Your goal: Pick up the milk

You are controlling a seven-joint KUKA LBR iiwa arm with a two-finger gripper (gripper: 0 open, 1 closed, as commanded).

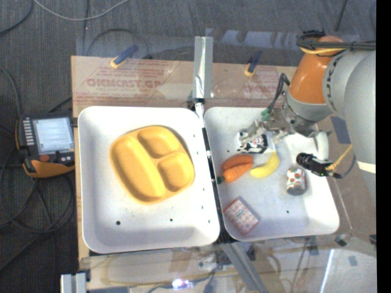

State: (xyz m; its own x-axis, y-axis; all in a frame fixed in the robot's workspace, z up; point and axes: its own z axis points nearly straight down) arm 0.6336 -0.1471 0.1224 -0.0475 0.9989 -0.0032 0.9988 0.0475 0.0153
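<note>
floor: dark grey carpet (pixel 91 5), thin cables (pixel 58 8) looping across it at top and left. bench top: brown cardboard sheet (pixel 140 81) with faded red print, held by blue-and-yellow clamps (pixel 124 56) along the far edge. handheld control pendant (pixel 46 140) lies on the floor at left

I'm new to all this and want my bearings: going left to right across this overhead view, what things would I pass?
Handheld screen → yellow divided plate → carrot → banana → small can.
</note>
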